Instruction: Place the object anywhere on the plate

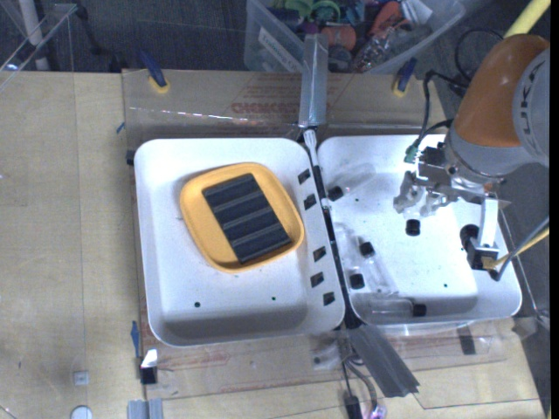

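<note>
Partly glare-blurred, fingers over right bin.

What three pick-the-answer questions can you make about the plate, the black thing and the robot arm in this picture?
1. Where is the yellow plate?
A. left bin
B. right bin
C. on the bench outside the bins

2. What colour is the object on the plate?
A. red
B. black
C. white

3. How does the object lie?
A. flat on the plate
B. half off the plate
C. hanging from the gripper

Answers: 1 A, the plate sits in the left bin. 2 B, it is a black ribbed slab. 3 A, it rests wholly within the plate's rim.
</note>
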